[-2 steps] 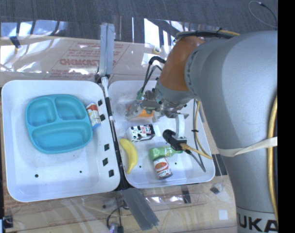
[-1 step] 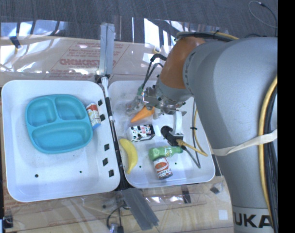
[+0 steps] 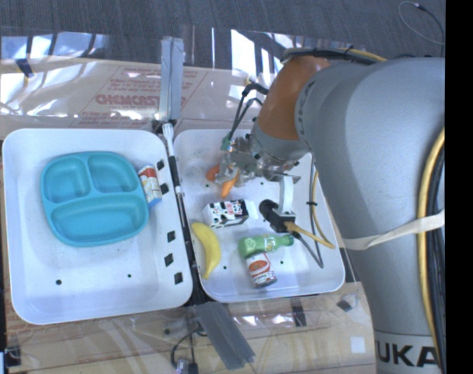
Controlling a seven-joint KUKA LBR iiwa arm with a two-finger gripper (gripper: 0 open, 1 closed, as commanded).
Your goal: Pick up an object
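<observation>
The gripper (image 3: 234, 164) is low inside the right bin (image 3: 230, 277), just beyond the black-and-white carton (image 3: 224, 212) toward the bin's far wall. Whether it is open or closed cannot be told from this slant, because the wrist hardware crowds over it. An orange piece (image 3: 225, 183) shows right at the gripper's tip, between it and the carton and close to both. Whether the piece is gripped or merely lies beneath the gripper cannot be told either.

Behind the gripper, the orange band (image 3: 287, 92) and the thick grey arm (image 3: 368, 154) rise away from the carton toward the view's right.

Everything else is loose in the bins. A banana (image 3: 207, 246) lies just nearer the camera than the carton and a little to its left, along the bin's left wall. A green bottle (image 3: 263, 245) lies on its side nearer the camera than the carton and to its right. A can with a red label (image 3: 260, 269) sits just past the bottle, farther still from the carton.

Across the divide from the carton, to its left, is the left bin (image 3: 104, 283). A small red-and-white container (image 3: 150, 185) stands at its near edge. Beyond that lies a blue divided plate (image 3: 93, 196), which the container appears to touch. The plate is the thing farthest from the carton.
</observation>
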